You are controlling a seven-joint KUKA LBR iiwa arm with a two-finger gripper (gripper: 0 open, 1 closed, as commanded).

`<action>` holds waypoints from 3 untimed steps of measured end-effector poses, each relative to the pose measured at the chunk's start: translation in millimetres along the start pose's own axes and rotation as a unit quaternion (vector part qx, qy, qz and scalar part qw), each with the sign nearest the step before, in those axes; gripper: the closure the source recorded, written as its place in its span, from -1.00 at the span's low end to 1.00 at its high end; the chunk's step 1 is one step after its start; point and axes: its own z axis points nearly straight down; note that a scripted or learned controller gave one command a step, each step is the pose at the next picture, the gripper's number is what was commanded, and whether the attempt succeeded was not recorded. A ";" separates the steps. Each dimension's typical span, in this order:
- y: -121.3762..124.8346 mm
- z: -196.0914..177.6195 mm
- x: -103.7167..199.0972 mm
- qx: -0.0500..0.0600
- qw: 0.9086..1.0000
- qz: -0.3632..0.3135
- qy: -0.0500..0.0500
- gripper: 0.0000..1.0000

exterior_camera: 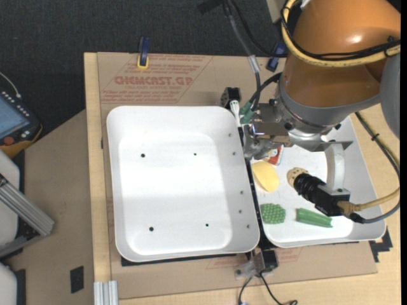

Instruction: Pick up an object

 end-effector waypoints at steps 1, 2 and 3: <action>0.6 -117.5 -5.8 -0.010 1.000 0.000 0.002 1.00; -0.5 -106.5 48.6 -0.003 1.000 -0.003 0.000 1.00; 48.8 -119.7 85.3 -0.005 1.000 -0.001 0.001 1.00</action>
